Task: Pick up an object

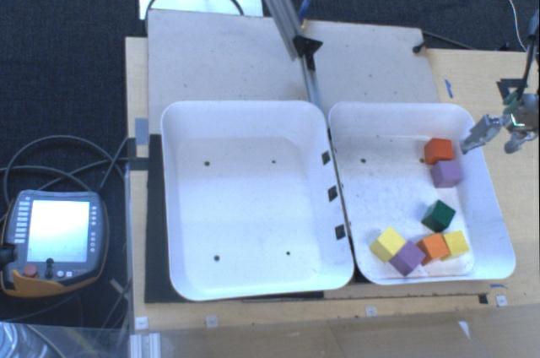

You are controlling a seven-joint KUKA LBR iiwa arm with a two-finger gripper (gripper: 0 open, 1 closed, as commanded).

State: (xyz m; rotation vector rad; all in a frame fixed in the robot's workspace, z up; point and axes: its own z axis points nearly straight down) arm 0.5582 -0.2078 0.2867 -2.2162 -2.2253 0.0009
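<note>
Hand (496,137) at right bin (485,179) edge, nothing gripped.
Fingers spread apart, empty, above the rim near the orange cube (438,150). Purple cube (446,173) touches it; five more blocks sit clustered at the bin's near corner.

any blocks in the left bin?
No, every block, including the green block, lies in the right bin; the left bin shows bare white floor with small dark holes.
</note>
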